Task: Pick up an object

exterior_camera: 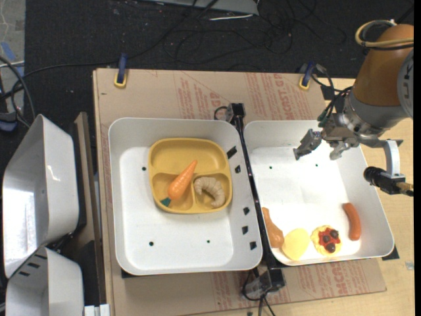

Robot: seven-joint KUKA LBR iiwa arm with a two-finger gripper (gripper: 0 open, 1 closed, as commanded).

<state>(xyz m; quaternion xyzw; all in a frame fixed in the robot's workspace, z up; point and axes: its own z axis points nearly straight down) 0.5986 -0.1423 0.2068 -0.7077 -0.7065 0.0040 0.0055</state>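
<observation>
My gripper [323,148] hangs over the back part of the right bin [309,189], open, with nothing between its fingers. Along that bin's front edge lie an orange drumstick-shaped piece [272,226], a pale yellow round piece [296,243], a small tart with red and dark toppings [327,239] and a red sausage [354,220]. All of these sit well in front of the gripper. In the left bin [131,196] a yellow divided plate [159,155] holds an orange carrot [182,180] and a pale shrimp [211,191].
The arm with its orange band [388,71] comes in from the upper right. A black fitting [383,176] sticks out at the right bin's right rim. Black clips [247,183] run along the divider between the bins. White containers [36,196] stand at the far left.
</observation>
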